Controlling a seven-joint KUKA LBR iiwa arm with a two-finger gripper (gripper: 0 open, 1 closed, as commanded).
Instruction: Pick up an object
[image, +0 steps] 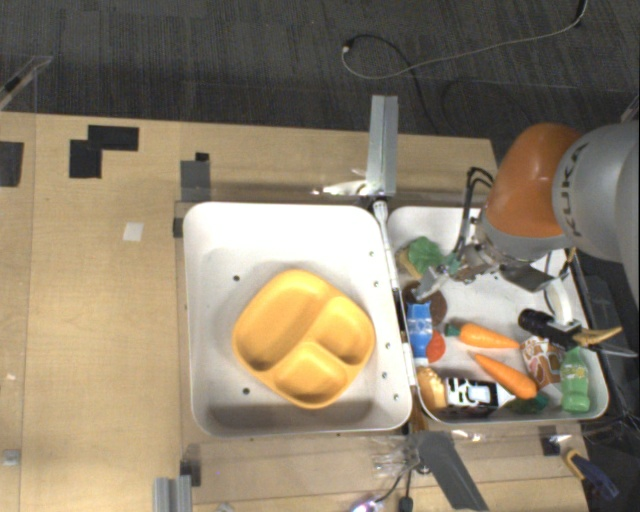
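Right bin (596, 405), near edge: a black-and-white packet (467, 393) is noted. Mid-bin, two toy carrots (487, 337) lie; judged light, rigid, slick, best pinched across the thicker middle. Far-left corner: the gripper (447, 268) is poised beside a green object (423, 251); finger state cannot be told.

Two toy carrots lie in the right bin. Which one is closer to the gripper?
The upper carrot, next to the blue item. It lies just below the gripper, while the other carrot sits lower, towards the bin's near edge.
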